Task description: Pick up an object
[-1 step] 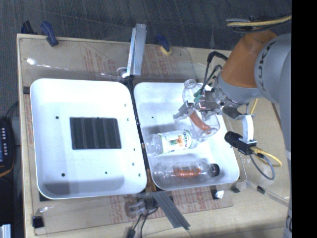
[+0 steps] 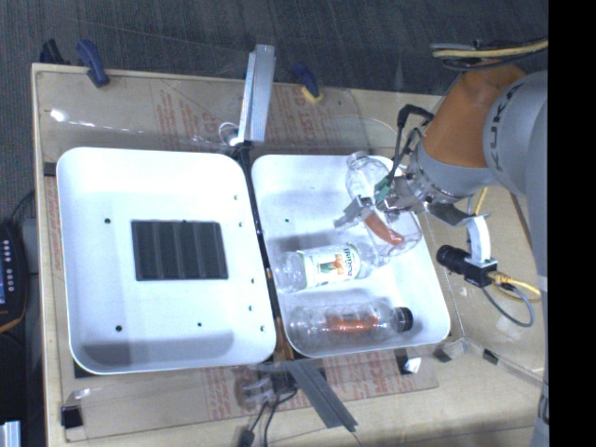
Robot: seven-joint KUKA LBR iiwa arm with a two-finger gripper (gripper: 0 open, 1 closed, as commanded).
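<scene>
One gripper [image 2: 371,208] hung low over the right bin [image 2: 279,180], at its 2 o'clock corner; grip hard to tell. Touched a clear cup [image 2: 368,177] there. Lay at 6 o'clock: two clear bottles [image 2: 326,266] [image 2: 346,322].

A robotics lab or test cell, not a home; a pale plywood bench [image 2: 56,250] stands on dark grey carpet [image 2: 279,12]; two shallow white plastic bins, the left one [image 2: 84,184] and the right one [image 2: 428,296], sit side by side on it; blue spring clamps [image 2: 93,63] grip its far edge; a grey industrial arm with an orange band [image 2: 484,110] reaches in, trailing loose cables [image 2: 507,291].
</scene>
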